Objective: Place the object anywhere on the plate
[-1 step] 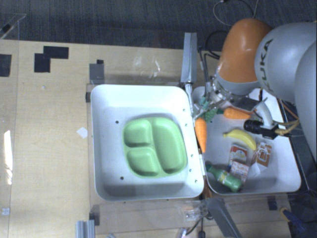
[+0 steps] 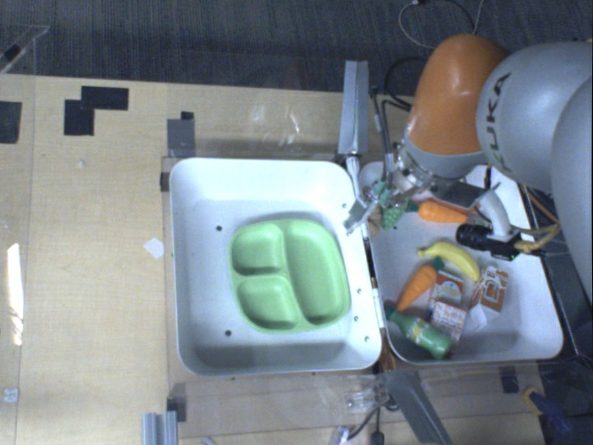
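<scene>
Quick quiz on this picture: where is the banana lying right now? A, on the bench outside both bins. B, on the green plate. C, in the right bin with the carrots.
C: the banana lies in the right bin beside a carrot, while the green plate sits in the left bin.

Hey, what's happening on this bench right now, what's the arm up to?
A grey and orange robot arm reaches in from the right, its gripper hovering over the divider between the two white bins. The left bin holds a green sectioned plate with nothing on it yet. The right bin holds toy food: a banana, two carrots, a green bottle and some small cartons. I can't tell whether the gripper holds anything.
</scene>
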You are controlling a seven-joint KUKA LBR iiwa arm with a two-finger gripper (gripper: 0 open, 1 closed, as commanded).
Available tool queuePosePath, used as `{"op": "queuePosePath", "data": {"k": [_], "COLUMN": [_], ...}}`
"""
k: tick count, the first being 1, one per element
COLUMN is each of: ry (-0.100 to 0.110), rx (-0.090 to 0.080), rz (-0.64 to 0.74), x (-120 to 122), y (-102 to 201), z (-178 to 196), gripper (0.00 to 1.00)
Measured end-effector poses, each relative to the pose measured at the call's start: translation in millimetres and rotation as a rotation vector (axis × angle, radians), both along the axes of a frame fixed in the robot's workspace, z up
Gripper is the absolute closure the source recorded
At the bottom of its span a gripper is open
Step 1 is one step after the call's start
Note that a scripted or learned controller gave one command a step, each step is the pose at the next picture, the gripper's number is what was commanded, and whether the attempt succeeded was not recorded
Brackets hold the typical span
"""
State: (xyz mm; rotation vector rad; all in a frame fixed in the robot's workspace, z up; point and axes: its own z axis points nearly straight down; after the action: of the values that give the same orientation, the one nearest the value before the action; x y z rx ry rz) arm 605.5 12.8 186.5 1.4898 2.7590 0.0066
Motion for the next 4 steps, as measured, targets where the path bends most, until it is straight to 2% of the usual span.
{"op": "queuePosePath", "data": {"k": [1, 2, 3, 4], "ry": [-0.023, -0.001, -0.032, 0.001], "rx": [-0.017, -0.001, 0.007, 0.001], "rz": [-0.177, 0.15, 0.029, -0.041], "x": [-27, -34, -47, -111], "y": [41, 36, 96, 69], "z": [-46, 0, -73, -1], "gripper": [0.0, 0.0, 0.0, 0.0]}}
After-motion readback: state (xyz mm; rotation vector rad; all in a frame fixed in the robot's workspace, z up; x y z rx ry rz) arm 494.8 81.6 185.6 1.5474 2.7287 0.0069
